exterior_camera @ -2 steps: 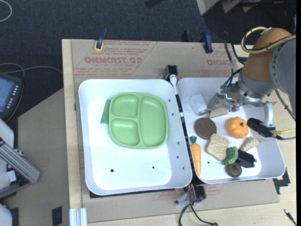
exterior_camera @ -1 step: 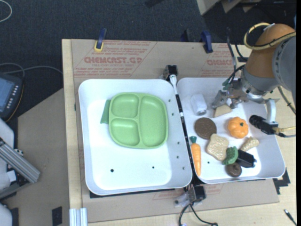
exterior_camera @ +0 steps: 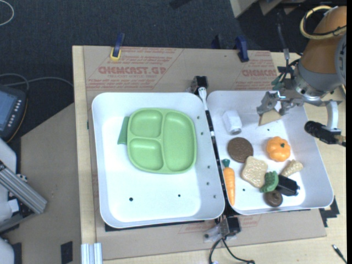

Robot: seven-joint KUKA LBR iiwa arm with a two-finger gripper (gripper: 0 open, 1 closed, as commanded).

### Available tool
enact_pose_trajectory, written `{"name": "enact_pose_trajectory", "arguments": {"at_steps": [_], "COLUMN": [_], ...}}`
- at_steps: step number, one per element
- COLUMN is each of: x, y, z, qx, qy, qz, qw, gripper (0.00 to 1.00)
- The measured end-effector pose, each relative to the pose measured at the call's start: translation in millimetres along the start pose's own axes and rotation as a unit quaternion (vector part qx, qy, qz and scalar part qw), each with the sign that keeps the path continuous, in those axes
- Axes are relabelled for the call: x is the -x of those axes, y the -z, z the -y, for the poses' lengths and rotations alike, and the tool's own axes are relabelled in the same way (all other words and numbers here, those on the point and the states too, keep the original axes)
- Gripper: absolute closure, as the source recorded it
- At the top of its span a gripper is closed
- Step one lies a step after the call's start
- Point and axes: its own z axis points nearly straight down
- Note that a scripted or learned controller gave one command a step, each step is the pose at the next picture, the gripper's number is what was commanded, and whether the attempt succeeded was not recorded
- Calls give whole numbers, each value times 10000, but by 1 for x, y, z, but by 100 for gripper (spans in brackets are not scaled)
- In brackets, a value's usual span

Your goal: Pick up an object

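Hovering over right bin (exterior_camera: 316,172), far end: gripper (exterior_camera: 270,104), fingers spread, nothing between them.
Toy food lies nearer: white cylinder (exterior_camera: 232,121), brown disc (exterior_camera: 240,148), orange pumpkin (exterior_camera: 278,148), carrot (exterior_camera: 229,184). Green plate (exterior_camera: 162,140) in left bin (exterior_camera: 110,164).

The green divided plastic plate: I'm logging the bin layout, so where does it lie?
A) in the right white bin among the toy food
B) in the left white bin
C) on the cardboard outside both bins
B: the green divided plastic plate lies flat in the left white bin, apart from the toy food in the right white bin.
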Motion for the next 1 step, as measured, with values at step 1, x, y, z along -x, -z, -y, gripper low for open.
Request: {"name": "enact_pose_trajectory", "arguments": {"at_steps": [1], "x": [-4], "y": [64], "z": [-6], "qx": [14], "qy": [6], "qz": [3], "qw": [10000], "gripper": [100]}}
